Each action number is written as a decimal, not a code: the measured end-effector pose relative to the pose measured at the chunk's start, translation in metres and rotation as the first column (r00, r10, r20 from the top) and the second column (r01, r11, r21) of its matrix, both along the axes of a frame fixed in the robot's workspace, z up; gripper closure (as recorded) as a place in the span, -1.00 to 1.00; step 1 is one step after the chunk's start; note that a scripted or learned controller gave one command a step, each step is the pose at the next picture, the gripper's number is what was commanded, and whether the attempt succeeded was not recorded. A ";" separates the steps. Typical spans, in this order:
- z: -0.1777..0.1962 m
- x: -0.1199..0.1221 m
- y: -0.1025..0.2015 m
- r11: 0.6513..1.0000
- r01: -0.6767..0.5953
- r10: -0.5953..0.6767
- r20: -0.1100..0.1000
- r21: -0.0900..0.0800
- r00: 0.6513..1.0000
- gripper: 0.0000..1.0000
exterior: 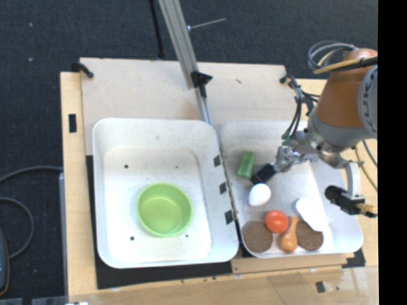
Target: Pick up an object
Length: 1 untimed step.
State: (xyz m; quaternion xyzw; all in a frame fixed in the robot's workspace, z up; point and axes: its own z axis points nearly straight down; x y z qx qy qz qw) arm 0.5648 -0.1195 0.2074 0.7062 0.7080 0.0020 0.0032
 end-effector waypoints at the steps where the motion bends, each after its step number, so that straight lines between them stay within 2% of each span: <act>1: 0.004 0.018 0.040 1.000 -0.004 0.004 -0.005 0.003 1.000 1.00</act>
